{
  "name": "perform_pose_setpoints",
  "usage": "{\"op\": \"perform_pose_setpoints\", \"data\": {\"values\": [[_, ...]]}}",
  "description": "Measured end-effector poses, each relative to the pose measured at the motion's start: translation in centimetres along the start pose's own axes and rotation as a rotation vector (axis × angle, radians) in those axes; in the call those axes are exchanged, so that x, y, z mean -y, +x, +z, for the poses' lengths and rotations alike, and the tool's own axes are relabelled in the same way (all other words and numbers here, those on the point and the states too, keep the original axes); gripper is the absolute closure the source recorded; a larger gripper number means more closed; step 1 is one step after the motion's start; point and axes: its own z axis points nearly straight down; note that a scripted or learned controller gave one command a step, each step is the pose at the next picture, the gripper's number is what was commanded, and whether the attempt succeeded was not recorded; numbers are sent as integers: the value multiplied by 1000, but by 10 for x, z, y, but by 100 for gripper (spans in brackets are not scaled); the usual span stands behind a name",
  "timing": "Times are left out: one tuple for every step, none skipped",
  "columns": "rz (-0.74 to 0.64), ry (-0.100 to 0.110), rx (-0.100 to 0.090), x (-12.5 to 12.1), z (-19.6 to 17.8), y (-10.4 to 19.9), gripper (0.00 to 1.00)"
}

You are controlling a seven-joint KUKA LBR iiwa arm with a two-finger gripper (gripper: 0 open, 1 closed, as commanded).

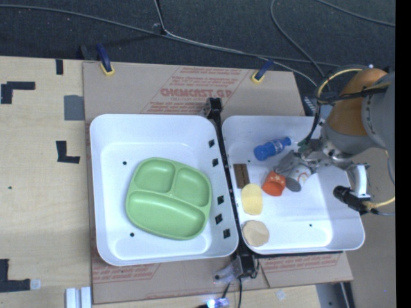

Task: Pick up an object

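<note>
Gripper [290, 172] touching orange cup [274, 184]

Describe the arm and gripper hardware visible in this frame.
The arm is grey with a rounded orange band above the wrist. A thin dark cable loops around that orange section. The gripper is a metallic grey assembly with small dark parts, and a black fitting sticks out of the wrist beside a white bracket.
</note>
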Motion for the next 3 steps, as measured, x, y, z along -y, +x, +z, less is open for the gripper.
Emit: {"op": "perform_pose_setpoints", "data": {"values": [[-1, -5, 3, -1, -13, -1, 100], [1, -3, -1, -2, -58, -8, 100], [0, -5, -1, -3, -116, 2, 100]]}}
